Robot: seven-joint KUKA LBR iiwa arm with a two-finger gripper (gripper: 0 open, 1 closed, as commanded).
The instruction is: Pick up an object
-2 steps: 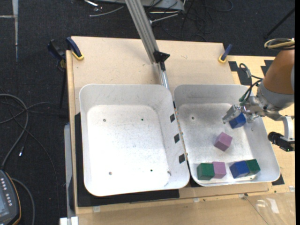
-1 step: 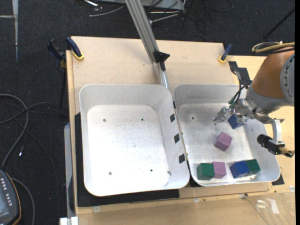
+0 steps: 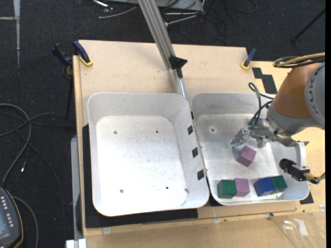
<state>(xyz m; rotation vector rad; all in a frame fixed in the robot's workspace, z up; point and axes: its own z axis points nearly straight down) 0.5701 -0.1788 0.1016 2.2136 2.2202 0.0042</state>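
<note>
Camera view, pincer (image 3: 244, 142) above purple block (image 3: 246, 155)

Arm's gripper (image 3: 247, 139) poised just above a tilted purple block (image 3: 246, 155) in the right bin (image 3: 217, 112)

Grey robot arm (image 3: 297, 99) with orange band is reaching in from the right, gripper (image 3: 247, 141) pointing downward.

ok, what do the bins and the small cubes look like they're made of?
Two shallow white bins: likely moulded plastic, with rounded corners, a matte look and dark scuff specks. Small coloured cubes, e.g. the lilac one and the dark green one: flat, uniform colour with no glare; foam or painted wood, can't tell.
</note>
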